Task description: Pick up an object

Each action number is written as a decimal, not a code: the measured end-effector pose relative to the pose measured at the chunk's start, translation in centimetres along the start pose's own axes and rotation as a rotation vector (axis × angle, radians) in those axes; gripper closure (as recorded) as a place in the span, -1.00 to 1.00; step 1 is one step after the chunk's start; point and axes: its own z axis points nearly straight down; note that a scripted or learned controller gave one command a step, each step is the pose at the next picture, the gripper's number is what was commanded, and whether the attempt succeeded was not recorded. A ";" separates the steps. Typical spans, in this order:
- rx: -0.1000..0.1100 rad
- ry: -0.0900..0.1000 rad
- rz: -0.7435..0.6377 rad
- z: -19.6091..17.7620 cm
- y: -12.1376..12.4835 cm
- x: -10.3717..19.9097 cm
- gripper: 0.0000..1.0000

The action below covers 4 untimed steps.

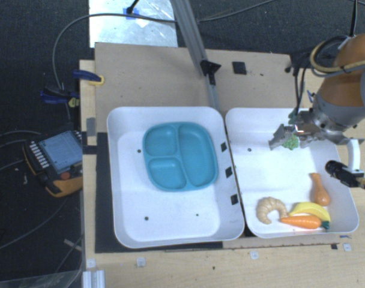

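The tool point(284, 138) is seen in the upper part of the right bin point(254, 179), carried by the grey arm point(341, 110) that reaches in from the right. A small green object point(290, 142) is seen just at its tip, but whether it is really held between the fingers cannot be told, and how far they are open cannot be told either. The step in hand is judged to be the grasp itself. For the next move a firm closing is needed, then a straight lift, so that the hold can be checked.

In the lower corner of the same bin a croissant point(271, 208), a banana point(310, 209), a carrot point(302, 222) and an orange drumstick point(318, 189) are lying close together. In the left bin point(125, 215) a blue divided plate point(180, 155) is placed. The surface point(146, 65) is brown board; around it dark carpet point(32, 29), cables and a handheld controller point(54, 156) are seen.
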 end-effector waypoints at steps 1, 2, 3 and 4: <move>-0.012 -0.002 -0.002 -0.7 0.3 0.0 -1.00; -0.010 -0.002 -0.001 3.7 1.0 -0.1 -1.00; -0.009 -0.001 -0.001 9.8 1.4 0.2 -1.00; -0.013 -0.002 0.000 10.3 1.5 0.2 -1.00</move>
